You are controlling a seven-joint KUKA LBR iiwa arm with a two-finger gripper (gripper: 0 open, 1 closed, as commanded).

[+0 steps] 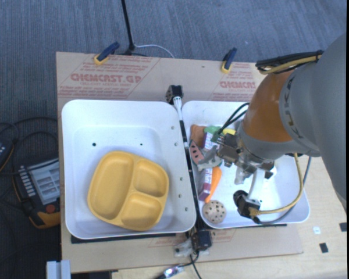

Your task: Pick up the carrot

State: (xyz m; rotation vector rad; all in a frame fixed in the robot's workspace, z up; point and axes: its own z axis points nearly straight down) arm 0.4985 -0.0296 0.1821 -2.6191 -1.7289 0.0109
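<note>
The carrot (pixel 216 179) is a small orange piece lying at a slant in the left part of the right bin (pixel 291 214). My gripper (pixel 217 156) hangs just above the carrot's upper end, among a pile of small toys. The grey arm with its orange band (pixel 267 109) covers much of this bin from the right. I cannot make out anything held in the gripper.
A yellow divided plate (pixel 128 189) lies in the left bin (pixel 81 121). Around the carrot sit a beige perforated ball (pixel 214 211), a red-purple item (pixel 206 183), and green (pixel 213 131) and brown (pixel 197 133) pieces. A black cable plug (pixel 242 201) hangs below the wrist.
</note>
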